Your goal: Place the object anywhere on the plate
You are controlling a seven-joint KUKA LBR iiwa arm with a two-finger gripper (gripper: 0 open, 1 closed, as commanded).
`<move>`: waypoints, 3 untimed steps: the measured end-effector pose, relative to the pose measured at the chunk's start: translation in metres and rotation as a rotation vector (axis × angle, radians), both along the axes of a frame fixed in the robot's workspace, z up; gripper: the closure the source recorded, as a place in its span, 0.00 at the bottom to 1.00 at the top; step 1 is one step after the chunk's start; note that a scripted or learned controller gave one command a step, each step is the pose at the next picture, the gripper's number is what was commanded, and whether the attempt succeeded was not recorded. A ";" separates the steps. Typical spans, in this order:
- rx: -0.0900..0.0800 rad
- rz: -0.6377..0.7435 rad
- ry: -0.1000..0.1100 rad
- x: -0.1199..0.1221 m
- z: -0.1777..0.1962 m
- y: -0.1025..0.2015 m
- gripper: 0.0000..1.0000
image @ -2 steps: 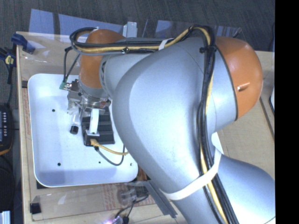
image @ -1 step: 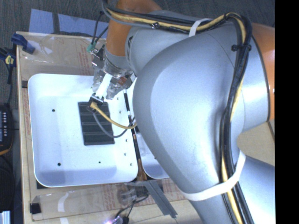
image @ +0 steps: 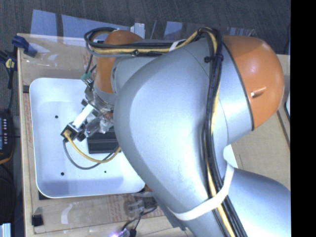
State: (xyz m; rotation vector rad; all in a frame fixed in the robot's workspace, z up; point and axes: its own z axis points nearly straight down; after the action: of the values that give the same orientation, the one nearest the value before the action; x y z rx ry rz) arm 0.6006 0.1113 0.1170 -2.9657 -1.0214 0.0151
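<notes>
Grey arm casing (image: 182, 127) takes up most of the camera view, sweeping from the lower right up toward the centre, with a large orange dome (image: 259, 80) at its upper right. Black and yellow cables (image: 212, 98) run along the casing and loop over a second orange band (image: 111, 63) above the wrist.

Next in size is the white bin (image: 49, 147) on the left, shallow, with rounded corners and a few small dark dots on its floor. It sits on the wooden bench (image: 89, 211), whose pale surface carries clear tape near the lower edge. Blue tape patches (image: 47, 21) lie along the bench's far side.

Over the bin's right half the gripper (image: 91, 125) hangs from the wrist, its metal body angled down to the left. A black block (image: 103, 142) on it shows just under the wrist, and a thin yellow and grey cable (image: 84, 159) loops below it across the bin floor. A small white and black part (image: 74, 127) juts out to the left. How the jaws stand cannot be told, as the wrist and housing cover them.

No plate or loose object can be made out; the arm hides the right part of the bench.
</notes>
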 end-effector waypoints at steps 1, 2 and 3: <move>0.003 0.376 -0.008 0.037 0.075 -0.048 1.00; 0.001 0.096 -0.001 -0.017 0.028 0.004 1.00; 0.000 0.147 -0.006 -0.013 -0.026 0.038 1.00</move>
State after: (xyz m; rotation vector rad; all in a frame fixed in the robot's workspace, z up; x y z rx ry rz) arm 0.5874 0.1492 0.0913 -2.8847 -1.2378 0.0064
